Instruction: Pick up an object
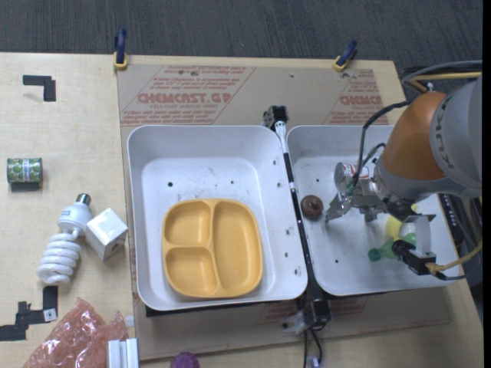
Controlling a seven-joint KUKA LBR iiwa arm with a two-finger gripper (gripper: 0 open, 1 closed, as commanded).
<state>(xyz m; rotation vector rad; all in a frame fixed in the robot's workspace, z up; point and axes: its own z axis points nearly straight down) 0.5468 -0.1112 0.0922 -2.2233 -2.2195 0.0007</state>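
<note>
Orange and grey, the arm fills the right bin's three o'clock side, and its bulk hides much of what lies beneath. At its tip the gripper points toward nine o'clock, low over the bin floor; whether it is spread or closed cannot be told (the metal parts blur together). Just beside the tip, at nine o'clock from it, sits a small brown round thing, apart from the gripper. At four o'clock from the gripper, a yellow and green object peeks out from under the wrist, mostly covered. Across the divider, the left bin carries a yellow divided plate. Well off at nine o'clock, on the bench, lie a spiral light bulb, a white cube and a green can.
</note>
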